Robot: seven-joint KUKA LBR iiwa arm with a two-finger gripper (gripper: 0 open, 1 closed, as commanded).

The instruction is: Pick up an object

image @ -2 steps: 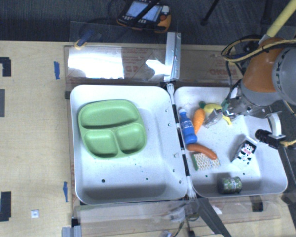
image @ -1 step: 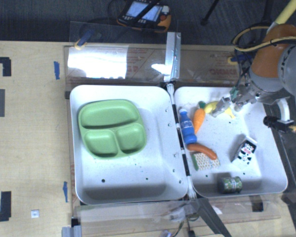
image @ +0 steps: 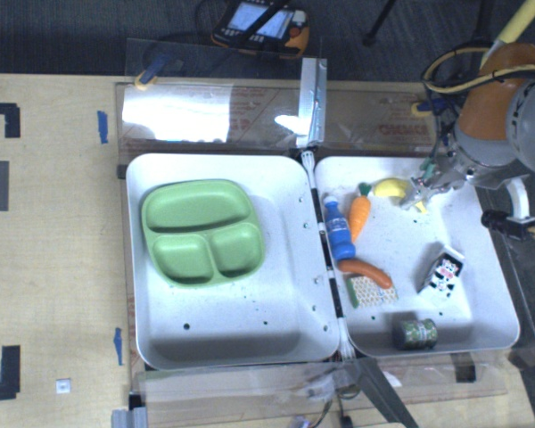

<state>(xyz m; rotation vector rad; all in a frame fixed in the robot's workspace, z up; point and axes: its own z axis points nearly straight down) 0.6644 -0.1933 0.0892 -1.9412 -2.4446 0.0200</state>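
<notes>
My claw [image: 425, 185] hung low over the far part of the right white bin [image: 490, 306], and I could not tell how it was set. A small yellow lemon-shaped toy [image: 390, 188] lay just left of it, its long axis running left to right toward the claw. Left again lay an orange plastic carrot [image: 359, 218], its green tip pointing away from the camera. Beyond that a blue bottle [image: 338, 231] lay along the bin's left wall. Nearer the camera than my claw lay a black-and-white patterned box [image: 442, 273], tilted.
</notes>
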